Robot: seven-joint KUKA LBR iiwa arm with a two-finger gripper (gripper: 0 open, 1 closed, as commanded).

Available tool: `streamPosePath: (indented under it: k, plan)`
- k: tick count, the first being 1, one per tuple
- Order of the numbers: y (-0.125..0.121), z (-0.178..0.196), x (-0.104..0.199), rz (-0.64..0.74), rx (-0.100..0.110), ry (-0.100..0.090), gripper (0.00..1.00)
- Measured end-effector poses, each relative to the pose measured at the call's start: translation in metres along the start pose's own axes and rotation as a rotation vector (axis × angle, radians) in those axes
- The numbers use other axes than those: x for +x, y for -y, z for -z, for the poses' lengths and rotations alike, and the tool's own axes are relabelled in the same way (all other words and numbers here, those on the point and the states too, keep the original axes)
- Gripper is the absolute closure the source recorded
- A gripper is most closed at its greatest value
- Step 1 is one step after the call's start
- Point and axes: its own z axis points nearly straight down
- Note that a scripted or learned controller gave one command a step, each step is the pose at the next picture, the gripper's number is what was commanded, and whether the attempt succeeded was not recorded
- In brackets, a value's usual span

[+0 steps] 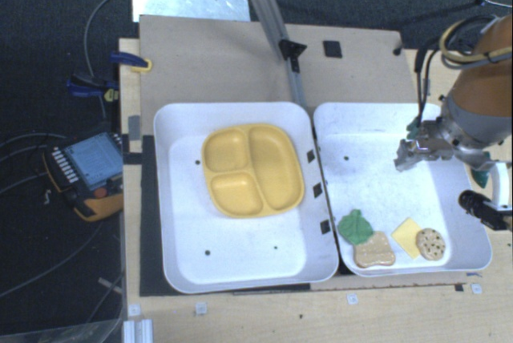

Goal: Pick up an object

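My tool (409, 153) hung over right bin (377, 197), grip state unclear. Cheese slice (406, 236), cookie (431, 243), toast (374, 251), green leaf (355, 226) lay below tool, apart.

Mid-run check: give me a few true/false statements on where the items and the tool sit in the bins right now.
1. The yellow divided plate lies in the left bin. True.
2. The green leaf lies in the left bin. False: it lies in the right bin, beside the toast slice.
3. The tool is above the right bin. True.
4. The cookie sits on the yellow plate. False: it lies on the right bin's floor, next to the cheese slice.
5. The tool grips the toast slice. False: the toast lies apart from it.
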Motion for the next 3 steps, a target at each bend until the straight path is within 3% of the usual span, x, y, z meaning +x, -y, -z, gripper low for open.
streamPosePath:
  k: [3]
  plan:
    - [-0.013,-0.003,0.159,0.001,0.0,-0.001,1.0]
